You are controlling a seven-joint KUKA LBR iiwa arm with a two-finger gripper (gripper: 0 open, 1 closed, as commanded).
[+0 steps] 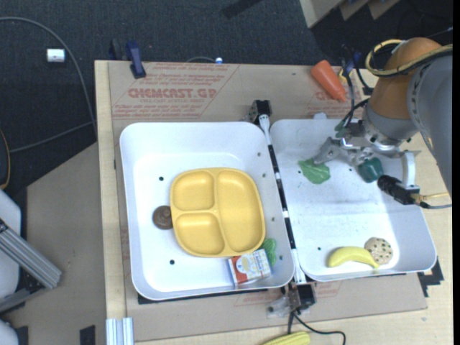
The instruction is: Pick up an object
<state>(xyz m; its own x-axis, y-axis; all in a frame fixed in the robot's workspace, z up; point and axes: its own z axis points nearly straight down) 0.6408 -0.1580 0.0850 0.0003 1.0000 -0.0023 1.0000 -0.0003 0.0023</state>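
Observation:
In the right bin (402,214), a green leaf-shaped object (314,171) lies near the left wall. My gripper (332,152) hangs low over the bin's upper part, just above and to the right of the green object, so close that I cannot tell if it touches. A teal rounded object (370,168) sits right under the wrist. At the bin's front lie a yellow banana (351,257) and, touching its right end, a speckled cookie (378,249).
The left bin (144,157) holds a yellow divided plate (216,211), a brown disc (162,217) at its left, and a small carton (249,267) and a green item (270,251) at its front. An orange carrot (328,80) lies on the bench behind the right bin.

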